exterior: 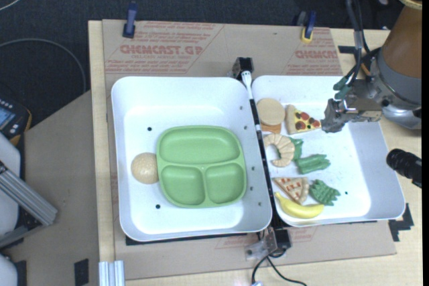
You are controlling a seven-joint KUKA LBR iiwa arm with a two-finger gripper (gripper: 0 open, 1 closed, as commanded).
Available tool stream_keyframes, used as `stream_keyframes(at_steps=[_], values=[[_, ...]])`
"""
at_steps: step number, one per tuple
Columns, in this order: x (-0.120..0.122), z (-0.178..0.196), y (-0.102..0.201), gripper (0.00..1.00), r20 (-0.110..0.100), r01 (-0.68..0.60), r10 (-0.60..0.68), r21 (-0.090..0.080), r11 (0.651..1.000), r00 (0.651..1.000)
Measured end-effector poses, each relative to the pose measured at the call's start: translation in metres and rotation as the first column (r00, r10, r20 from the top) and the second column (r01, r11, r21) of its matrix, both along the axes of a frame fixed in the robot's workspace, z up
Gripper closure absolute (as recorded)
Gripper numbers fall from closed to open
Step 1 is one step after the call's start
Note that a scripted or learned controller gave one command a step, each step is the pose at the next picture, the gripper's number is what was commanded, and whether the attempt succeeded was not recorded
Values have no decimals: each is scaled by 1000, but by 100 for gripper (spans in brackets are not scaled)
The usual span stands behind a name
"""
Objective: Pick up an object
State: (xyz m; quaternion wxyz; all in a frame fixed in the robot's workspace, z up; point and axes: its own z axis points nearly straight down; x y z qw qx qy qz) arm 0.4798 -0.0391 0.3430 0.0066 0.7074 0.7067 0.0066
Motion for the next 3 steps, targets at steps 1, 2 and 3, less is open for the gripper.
stream_keyframes(at_steps=[1,2,3], values=[[-1,-41,114,100,-25,-14,14,3,1000,1000],[1,125,35,100,4,6,-6,0,1000,1000],[-1,59,96,100,-26,-7,7,1,1000,1000]])
